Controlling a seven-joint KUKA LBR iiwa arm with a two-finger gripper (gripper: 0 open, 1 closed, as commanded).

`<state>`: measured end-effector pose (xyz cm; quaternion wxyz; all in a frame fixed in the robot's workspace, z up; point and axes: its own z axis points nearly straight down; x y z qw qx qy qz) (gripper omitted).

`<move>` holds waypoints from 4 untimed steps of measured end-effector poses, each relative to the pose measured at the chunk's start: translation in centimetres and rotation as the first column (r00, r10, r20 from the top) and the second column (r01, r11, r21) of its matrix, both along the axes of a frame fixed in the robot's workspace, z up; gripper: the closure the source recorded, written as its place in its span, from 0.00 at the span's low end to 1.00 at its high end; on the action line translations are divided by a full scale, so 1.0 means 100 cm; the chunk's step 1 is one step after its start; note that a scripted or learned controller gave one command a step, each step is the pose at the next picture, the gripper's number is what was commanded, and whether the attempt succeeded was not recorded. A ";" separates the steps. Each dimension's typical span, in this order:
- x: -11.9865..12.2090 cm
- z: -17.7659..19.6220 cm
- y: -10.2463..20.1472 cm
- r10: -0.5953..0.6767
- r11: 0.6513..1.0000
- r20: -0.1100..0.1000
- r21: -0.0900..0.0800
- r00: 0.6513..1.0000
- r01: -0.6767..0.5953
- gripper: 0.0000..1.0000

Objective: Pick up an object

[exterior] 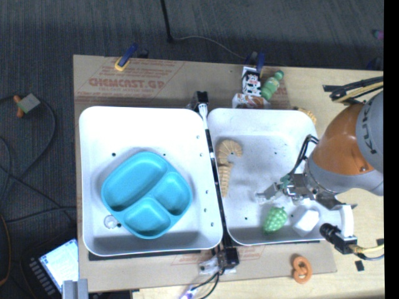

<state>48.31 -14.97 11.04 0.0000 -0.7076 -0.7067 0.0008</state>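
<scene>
In the right bin (pixel 262 126) a tan waffle cone toy (pixel 225 162) lies along the left wall. A green bumpy toy (pixel 274 219) and a white block (pixel 306 222) rest near the front wall. My gripper (pixel 278 190) hovers low over the right half of this bin, just above and behind the green toy. The grey arm with its orange band (pixel 343 145) reaches in from the right. I see nothing held in the gripper.
The left bin (pixel 93 129) holds a blue divided plate (pixel 147 194). Behind the right bin, small toys (pixel 255 87) sit on the bench. An orange ring (pixel 302 268) lies in front of the right bin. A black divider (pixel 212 161) joins the bins.
</scene>
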 end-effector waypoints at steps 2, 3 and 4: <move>0.000 -0.017 0.017 0.000 1.000 -0.002 0.001 1.000 0.000 0.00; 0.002 -0.023 0.044 -0.002 1.000 0.009 -0.006 1.000 0.002 0.00; 0.000 0.001 0.006 0.000 1.000 0.000 0.000 1.000 0.000 0.00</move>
